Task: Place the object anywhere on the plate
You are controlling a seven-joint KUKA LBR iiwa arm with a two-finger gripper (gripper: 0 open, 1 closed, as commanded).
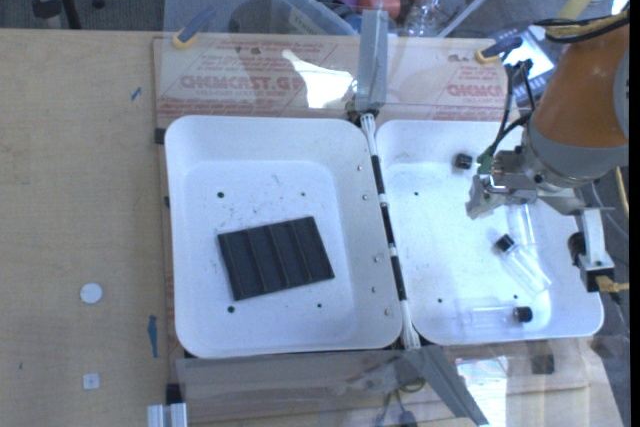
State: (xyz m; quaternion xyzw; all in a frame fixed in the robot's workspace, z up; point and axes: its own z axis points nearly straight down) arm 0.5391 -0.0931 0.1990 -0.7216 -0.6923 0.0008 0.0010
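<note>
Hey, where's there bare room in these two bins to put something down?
Left bin: bare floor all around the dark ridged plate, widest between it and the far wall. Right bin: free along the divider side. Crowded toward its right, where the gripper hangs over clear tubes with black caps.

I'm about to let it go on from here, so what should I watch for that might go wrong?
1. The objects in the right white bin are clear plastic tubes with black caps, faint against white, so a grasp could easily miss.
2. The two-finger gripper sits in the right bin, while the dark ribbed rectangular plate lies in the left white bin; the centre divider must be crossed, and a loosely held tube could drop there.
</note>
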